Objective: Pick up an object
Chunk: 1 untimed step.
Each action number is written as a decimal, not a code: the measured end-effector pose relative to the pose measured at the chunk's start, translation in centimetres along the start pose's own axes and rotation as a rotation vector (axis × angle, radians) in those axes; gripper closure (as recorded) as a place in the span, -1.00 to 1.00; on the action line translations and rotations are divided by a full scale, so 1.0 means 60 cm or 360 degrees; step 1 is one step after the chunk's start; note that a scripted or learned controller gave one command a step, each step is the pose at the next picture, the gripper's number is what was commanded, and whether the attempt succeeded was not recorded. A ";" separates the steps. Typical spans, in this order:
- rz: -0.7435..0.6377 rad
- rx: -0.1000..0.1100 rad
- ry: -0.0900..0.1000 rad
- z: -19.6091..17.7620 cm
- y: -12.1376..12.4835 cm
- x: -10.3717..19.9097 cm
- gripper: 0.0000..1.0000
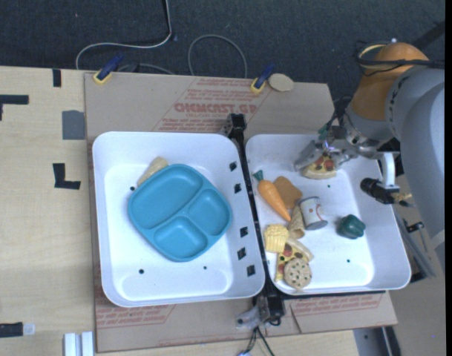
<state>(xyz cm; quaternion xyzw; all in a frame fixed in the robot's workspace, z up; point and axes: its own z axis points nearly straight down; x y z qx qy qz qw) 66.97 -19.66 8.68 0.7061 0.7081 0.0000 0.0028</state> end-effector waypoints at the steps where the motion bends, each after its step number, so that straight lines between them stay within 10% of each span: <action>1: 0.0001 0.0001 0.0000 -0.017 0.000 -0.001 1.00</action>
